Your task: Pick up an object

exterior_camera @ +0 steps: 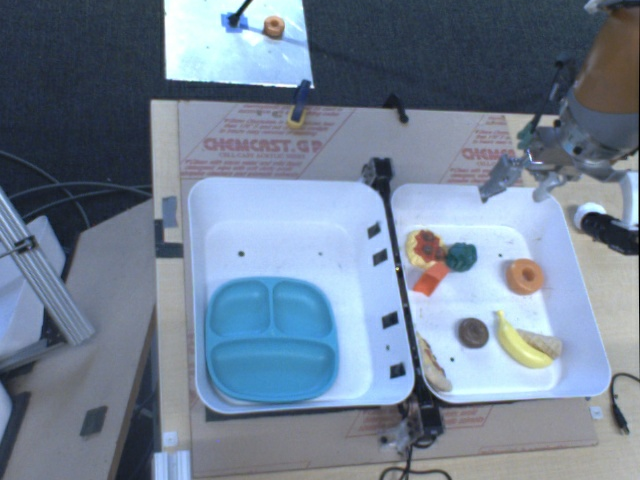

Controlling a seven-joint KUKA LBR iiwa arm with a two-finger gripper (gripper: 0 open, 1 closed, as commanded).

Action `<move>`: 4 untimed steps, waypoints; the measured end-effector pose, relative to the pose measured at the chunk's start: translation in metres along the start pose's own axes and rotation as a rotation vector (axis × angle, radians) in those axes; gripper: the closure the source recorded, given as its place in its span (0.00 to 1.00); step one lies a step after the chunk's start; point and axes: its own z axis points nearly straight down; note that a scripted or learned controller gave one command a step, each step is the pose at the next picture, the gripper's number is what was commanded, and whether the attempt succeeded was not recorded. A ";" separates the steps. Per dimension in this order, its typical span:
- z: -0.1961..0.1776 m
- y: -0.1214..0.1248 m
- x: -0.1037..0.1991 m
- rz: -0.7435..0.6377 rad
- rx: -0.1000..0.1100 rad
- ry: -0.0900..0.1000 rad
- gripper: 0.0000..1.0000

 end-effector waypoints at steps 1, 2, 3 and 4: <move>0.102 -0.064 0.051 -0.001 0.015 0.005 0.00; 0.050 -0.145 0.065 0.002 0.002 0.002 0.00; 0.079 -0.092 0.085 -0.004 -0.001 0.001 0.00; 0.057 -0.145 0.034 0.007 0.002 0.000 0.00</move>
